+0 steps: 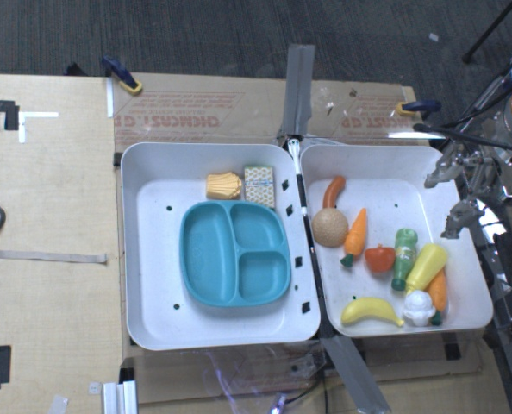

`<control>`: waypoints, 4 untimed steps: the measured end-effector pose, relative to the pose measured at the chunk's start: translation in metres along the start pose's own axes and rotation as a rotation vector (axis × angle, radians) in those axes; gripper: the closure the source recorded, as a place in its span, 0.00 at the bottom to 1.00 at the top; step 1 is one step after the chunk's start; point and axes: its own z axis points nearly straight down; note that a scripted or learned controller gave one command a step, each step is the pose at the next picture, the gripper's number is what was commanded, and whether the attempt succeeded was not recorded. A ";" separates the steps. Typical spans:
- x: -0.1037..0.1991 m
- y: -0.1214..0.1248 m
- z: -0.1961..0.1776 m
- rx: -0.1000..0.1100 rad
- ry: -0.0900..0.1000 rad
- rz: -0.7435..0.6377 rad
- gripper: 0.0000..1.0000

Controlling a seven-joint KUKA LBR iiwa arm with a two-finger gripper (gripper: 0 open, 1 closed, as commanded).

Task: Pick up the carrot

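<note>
Carrot lies in right bin, left-centre, tip down, leaning vs brown ball, red tomato just beside.

My gripper hangs over bin's right rim, well apart from carrot; open or closed, can't tell.

Risks, my guess:
- Crowding: may nudge ball or clip tomato.
- 2nd orange veg by yellow item w/ similar colour: wrong pick possible.
- Carrot tapered, could slip out.

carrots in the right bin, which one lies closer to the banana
The carrot at the bin's right edge, beside the white ball that touches the banana. The other carrot lies mid-bin, next to the brown ball.
</note>
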 end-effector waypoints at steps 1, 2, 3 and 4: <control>-0.011 0.024 0.127 0.000 0.000 0.027 0.00; 0.014 0.054 0.172 0.000 0.000 0.032 0.00; 0.019 0.079 0.172 0.000 0.000 0.309 0.00; -0.049 0.082 0.163 0.000 -0.001 0.433 0.00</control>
